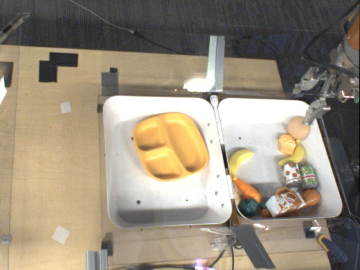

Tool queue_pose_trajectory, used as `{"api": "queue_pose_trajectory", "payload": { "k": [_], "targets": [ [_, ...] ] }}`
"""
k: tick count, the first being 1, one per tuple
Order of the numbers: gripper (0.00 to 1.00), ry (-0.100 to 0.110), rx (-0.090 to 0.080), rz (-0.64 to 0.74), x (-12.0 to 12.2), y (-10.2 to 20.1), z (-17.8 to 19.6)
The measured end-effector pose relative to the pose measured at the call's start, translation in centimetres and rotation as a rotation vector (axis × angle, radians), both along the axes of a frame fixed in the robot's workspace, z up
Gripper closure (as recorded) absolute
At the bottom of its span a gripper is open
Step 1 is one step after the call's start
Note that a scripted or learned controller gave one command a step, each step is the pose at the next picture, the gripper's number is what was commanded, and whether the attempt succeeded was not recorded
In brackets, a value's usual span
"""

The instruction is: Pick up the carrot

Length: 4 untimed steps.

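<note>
The carrot is orange with a dark green top and lies in the right bin, low down by the bin's left wall, pointing up and left. My gripper hovers over the far right corner of that bin, well away from the carrot. It is open, with nothing between its fingers. One fingertip hangs just above a pale round ball.
A yellow banana piece lies just above the carrot. Along the right bin's right and bottom sides crowd a yellow wedge, small cans, a printed box and an orange item. A yellow divided plate sits in the left bin.
</note>
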State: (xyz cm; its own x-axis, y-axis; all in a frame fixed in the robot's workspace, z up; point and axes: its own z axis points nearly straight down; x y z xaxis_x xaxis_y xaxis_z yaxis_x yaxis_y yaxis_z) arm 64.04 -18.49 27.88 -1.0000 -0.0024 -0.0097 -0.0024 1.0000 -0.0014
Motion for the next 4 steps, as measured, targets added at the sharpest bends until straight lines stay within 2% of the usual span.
{"api": "queue_pose_trajectory", "payload": {
  "k": [1, 2, 3, 4],
  "targets": [
    [0.00, 0.012, 0.004, 0.118, -4.5, -0.8, -16.8],
    [0.00, -0.005, -0.001, 0.113, 0.4, 2.3, -19.0],
    [1.00, -0.016, -0.003, 0.117, 0.7, 2.3, -17.6],
    [1.00, -0.004, 0.000, -0.056, -3.0, -1.8, -18.9]
  ]
}}
